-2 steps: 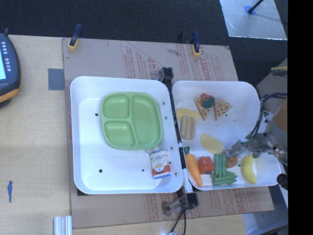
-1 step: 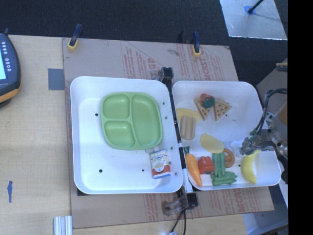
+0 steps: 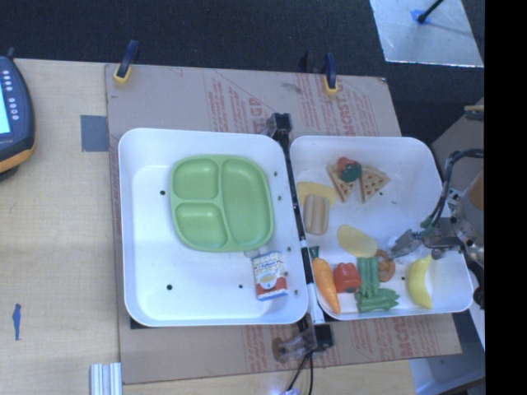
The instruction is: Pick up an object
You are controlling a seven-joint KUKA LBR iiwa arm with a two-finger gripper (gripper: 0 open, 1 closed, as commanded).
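The right bin (image 3: 412, 148) holds several toy foods. Two pizza slices (image 3: 356, 179) lie at the back, with a bun with a sausage (image 3: 315, 208) to their left. A pale yellow piece (image 3: 356, 240) sits in the middle. Along the front lie a carrot (image 3: 324, 282), a red pepper (image 3: 347, 276), green beans (image 3: 375, 290) and a banana (image 3: 420, 283). My gripper (image 3: 403, 243) reaches in from the right edge and hangs low over the bin. It is just right of the pale yellow piece and above and left of the banana. I see nothing held in it.
The left bin (image 3: 140, 245) carries a green divided plate (image 3: 222, 202) and a small juice carton (image 3: 269, 275) near its front right corner. Clamps (image 3: 125, 64) hold the cardboard underlay. A handheld pendant (image 3: 12, 113) rests at the far left of the bench.
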